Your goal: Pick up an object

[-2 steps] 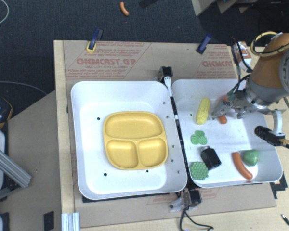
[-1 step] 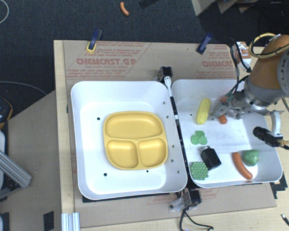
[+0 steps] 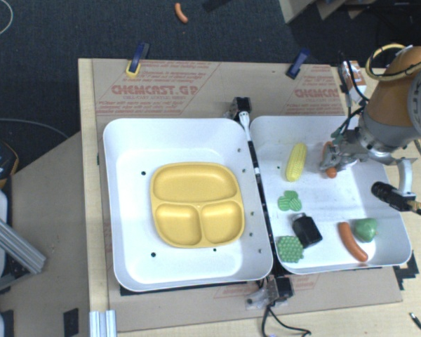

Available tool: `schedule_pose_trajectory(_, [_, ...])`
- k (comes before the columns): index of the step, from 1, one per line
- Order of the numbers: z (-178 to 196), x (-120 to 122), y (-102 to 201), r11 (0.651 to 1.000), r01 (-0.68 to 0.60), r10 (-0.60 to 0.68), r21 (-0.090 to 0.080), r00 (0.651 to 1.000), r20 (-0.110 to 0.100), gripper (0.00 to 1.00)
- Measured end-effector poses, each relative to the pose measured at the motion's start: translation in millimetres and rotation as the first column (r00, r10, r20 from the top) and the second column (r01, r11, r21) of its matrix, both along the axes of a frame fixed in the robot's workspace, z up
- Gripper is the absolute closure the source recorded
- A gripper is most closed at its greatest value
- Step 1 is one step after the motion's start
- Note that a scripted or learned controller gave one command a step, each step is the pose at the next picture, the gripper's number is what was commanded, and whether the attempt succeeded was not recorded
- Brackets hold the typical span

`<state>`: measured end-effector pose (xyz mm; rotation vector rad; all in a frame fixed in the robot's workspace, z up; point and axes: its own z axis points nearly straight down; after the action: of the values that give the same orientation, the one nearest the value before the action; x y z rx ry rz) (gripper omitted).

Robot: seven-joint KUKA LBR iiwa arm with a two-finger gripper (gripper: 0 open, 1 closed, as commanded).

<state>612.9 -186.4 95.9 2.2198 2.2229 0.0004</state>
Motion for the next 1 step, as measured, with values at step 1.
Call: schedule_pose_trajectory(1, [45.8, 7.2, 3.1, 1.000, 0.000, 0.000, -0.003, 1.000, 0.007, 1.00])
